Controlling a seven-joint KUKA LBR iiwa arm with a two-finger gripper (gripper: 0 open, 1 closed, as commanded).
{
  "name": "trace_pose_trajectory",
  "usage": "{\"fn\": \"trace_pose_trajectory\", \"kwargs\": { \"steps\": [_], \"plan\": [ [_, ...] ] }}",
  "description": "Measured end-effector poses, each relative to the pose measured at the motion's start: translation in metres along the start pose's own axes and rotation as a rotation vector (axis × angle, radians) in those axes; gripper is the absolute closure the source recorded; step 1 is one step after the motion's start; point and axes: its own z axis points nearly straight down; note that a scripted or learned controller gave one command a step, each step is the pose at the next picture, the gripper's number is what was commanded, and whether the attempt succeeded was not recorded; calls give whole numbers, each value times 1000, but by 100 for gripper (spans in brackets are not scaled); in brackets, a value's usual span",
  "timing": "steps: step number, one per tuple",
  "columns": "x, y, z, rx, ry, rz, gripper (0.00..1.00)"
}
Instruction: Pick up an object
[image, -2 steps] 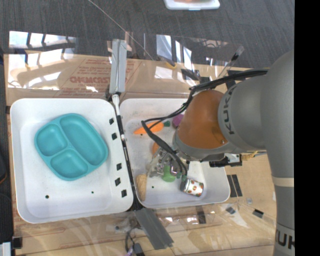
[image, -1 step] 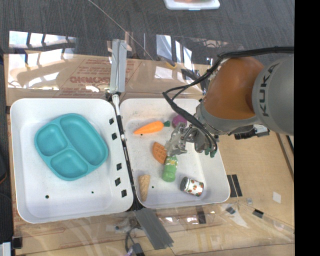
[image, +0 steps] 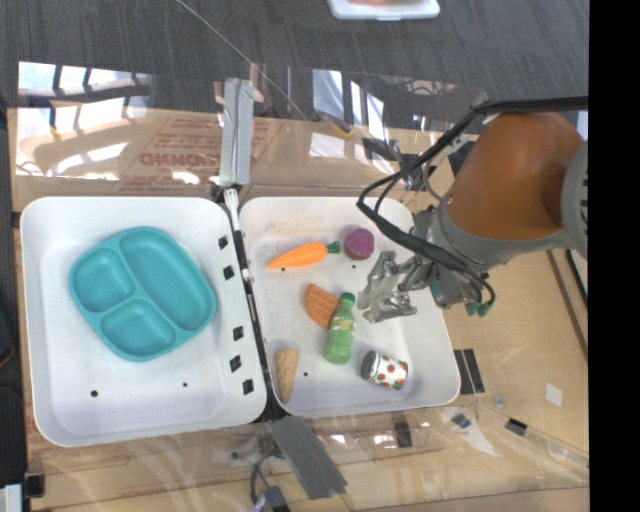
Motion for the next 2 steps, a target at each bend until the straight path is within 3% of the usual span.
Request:
{"fn": "trace_pose_trajectory", "kwargs": {
  "steps": [1, 2],
  "plan": [
    [29, 3, -2, -3, 4, -409, 100],
    [15, -22, -24, -2, 1, -802, 100]
  ]
}}
